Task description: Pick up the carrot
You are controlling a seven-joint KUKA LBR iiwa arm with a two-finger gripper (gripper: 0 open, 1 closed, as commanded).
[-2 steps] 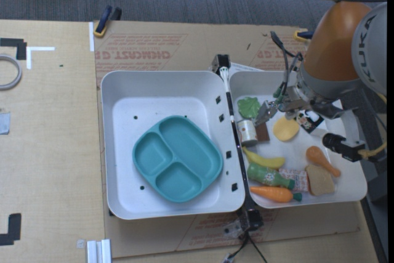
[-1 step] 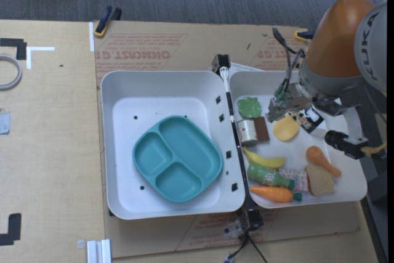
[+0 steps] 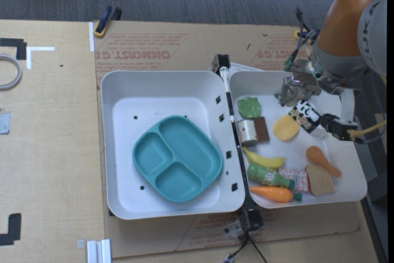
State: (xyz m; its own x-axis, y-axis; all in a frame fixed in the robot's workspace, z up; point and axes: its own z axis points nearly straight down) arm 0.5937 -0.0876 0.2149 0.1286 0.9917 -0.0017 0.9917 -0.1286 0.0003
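Not started as far as visible: the carrot (image 3: 271, 193) lies untouched at the near edge of the right bin (image 3: 354, 191), just below the green bottle (image 3: 269, 177) and banana (image 3: 265, 160). The end effector (image 3: 294, 90) hovers over the bin's far side, near the yellow round piece (image 3: 286, 129); can't tell its state. Carrot sits well apart from it, toward the camera and slightly left. Reach, descent, grasp and lift all remain.
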